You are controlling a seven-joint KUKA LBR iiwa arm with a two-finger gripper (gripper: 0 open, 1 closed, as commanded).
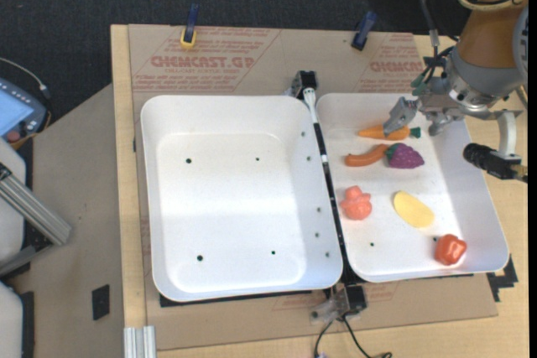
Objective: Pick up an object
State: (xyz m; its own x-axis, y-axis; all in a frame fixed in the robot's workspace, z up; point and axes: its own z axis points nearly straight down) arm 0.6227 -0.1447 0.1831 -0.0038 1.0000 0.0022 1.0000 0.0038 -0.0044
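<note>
camera view reads "chemcast gp" on the cardboard sheet (201, 61) beneath both bins (226, 109).

The brown cardboard-covered surface (134, 180) carries two shallow white plastic bins side by side. The left bin (159, 180) touches the right bin (482, 205). Blue clamps (190, 25) grip its far edge.

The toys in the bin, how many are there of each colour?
Orange: 2, a carrot under the gripper and a curved orange piece
Purple: 1, grapes
Pink: 1
Yellow: 1
Red: 1
Total: 6
</note>
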